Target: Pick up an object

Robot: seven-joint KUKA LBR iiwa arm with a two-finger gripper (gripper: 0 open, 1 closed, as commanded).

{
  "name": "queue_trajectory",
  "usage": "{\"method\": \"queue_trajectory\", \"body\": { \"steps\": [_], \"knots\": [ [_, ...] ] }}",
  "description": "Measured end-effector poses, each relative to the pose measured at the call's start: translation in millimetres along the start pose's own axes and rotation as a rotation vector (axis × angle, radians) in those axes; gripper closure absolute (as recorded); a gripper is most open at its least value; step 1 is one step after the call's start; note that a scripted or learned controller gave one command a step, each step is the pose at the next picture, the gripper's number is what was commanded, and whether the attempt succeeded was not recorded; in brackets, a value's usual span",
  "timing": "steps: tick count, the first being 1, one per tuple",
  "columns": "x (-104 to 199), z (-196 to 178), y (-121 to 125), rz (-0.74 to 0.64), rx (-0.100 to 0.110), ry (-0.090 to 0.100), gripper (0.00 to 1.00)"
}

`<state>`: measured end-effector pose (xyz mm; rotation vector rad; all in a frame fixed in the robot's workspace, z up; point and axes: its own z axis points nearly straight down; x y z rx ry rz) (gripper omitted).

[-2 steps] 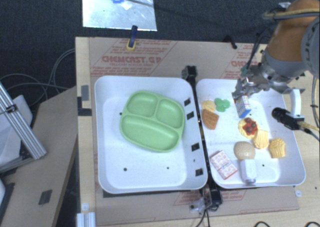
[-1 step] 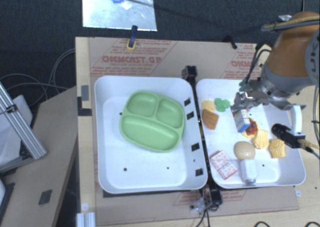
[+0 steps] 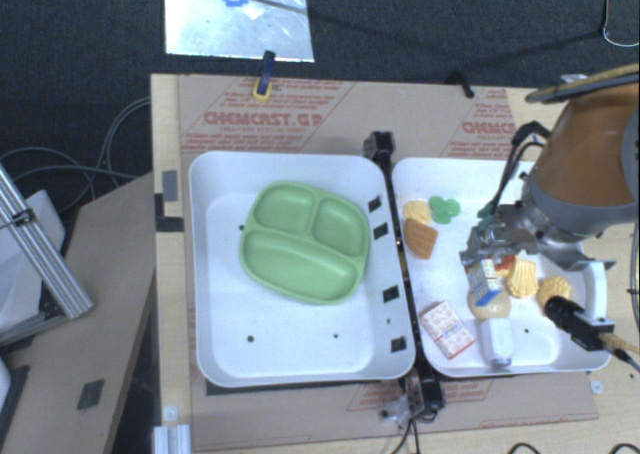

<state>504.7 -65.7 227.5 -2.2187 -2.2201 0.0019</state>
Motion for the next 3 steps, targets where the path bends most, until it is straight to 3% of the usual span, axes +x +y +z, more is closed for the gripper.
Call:
{"method": "queue_trajectory", "body": {
  "steps": [1, 2, 3],
  "knots": [
    [1, -3, -23, 0.000, -0.002, 0.000, 1.00],
    [-2, -4, -9, -0.003, -0.006, -0.001, 1.00],
    [-3, -6, -19, -0.001, -0.003, 0.000, 1.00]
  ]
}}
